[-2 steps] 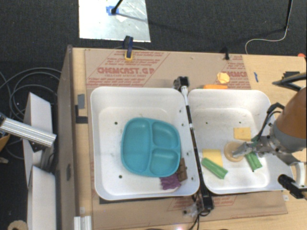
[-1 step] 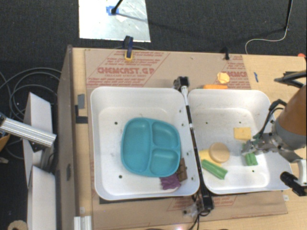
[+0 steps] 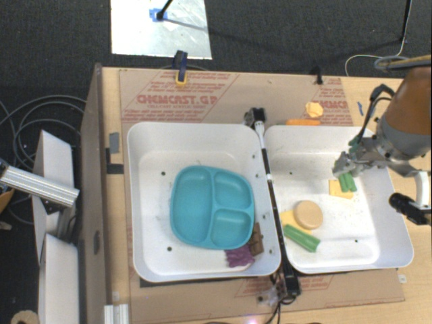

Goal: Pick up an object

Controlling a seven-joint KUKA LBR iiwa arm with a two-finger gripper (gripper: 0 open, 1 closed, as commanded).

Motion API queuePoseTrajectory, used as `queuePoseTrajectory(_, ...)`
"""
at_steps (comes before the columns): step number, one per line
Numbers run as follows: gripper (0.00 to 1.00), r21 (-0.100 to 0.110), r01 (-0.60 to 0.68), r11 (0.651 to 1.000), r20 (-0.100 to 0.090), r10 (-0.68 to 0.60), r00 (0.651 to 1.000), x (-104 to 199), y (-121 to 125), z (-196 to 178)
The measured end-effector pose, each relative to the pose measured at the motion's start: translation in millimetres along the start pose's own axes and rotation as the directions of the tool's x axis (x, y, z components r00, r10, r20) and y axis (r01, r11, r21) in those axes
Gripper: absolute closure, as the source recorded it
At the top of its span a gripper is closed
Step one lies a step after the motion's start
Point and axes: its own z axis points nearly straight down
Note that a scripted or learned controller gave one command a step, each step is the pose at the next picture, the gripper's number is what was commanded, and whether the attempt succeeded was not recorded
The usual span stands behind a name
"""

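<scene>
Hovering gripper [image 3: 349,167] over green stick [image 3: 347,182] and yellow slice [image 3: 339,190] near right bin's [image 3: 391,248] far wall, finger spread indiscernible.

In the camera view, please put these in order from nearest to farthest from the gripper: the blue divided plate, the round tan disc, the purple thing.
1. Round tan disc, in the right bin, below-left of the gripper.
2. Blue divided plate, centre of the left bin.
3. Purple thing, at the left bin's front edge, just below the plate; close to the plate's rank.
</scene>
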Motion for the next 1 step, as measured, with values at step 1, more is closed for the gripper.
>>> queuePoseTrajectory(1,1.0,0.008,0.0,1.0,-0.003,0.0,1.0,54.5,14.2,-36.9)
